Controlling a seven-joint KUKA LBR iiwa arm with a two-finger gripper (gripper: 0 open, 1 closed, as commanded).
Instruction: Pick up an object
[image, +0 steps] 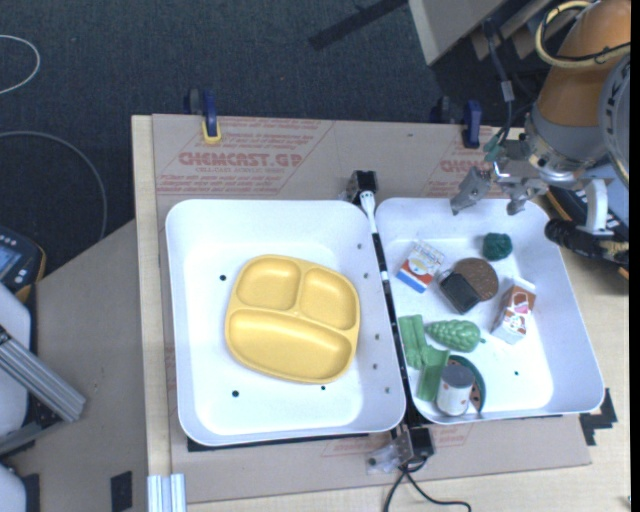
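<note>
The gripper (492, 192) hangs over the far rim of the right bin (570, 330), its jaws spread wide with nothing between them; the two fingers (466, 194) point down and apart, above bare white floor at the bin's far edge. The grey arm (575, 110) with its orange band rises from there toward the upper right corner.

Nearest the jaws, a small dark green lump (496, 245) lies just below and to the right. Further in, a brown disc (477, 277) sits touching a black block (459, 292), with a small red, white and blue packet (421, 267) to their left. A little carton with a red-brown top (515, 312) lies near the right side. Toward the near edge, a bumpy green toy (453, 333) rests beside a flat green leafy piece (418, 350), and a small can (455, 388) stands in the near corner, against a dark ring.

The left bin (195, 330) holds a yellow divided plate (293, 317) with three compartments, well apart from the jaws. Both bins rest on a brown board (250, 155) on the surface, held by blue clamps (208, 108) at the far edge.
</note>
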